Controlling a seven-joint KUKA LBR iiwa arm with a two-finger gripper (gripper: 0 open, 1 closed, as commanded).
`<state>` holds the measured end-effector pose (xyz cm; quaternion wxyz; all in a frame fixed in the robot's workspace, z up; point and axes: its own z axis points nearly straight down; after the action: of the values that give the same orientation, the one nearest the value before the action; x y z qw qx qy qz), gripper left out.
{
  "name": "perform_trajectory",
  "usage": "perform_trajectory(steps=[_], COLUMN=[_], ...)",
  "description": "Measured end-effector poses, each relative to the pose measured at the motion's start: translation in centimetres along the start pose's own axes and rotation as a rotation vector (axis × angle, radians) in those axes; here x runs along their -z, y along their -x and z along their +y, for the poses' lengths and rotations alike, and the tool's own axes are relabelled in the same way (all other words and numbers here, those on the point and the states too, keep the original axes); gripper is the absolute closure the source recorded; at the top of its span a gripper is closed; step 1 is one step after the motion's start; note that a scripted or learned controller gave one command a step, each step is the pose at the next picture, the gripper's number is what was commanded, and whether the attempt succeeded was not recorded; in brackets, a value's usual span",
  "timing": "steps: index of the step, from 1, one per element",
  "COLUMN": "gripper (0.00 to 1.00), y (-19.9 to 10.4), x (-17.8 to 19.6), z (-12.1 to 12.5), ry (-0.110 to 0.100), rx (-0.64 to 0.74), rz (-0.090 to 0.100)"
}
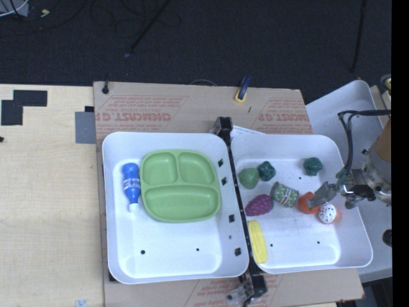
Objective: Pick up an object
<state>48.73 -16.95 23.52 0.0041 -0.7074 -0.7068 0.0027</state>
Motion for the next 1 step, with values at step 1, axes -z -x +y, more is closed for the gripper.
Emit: perform_trajectory(steps=[1], gripper=[0.0], y=[0.04], x=[0.35], z=[0.17], ry=[0.008], rx=[0.001], rz=[-0.002])
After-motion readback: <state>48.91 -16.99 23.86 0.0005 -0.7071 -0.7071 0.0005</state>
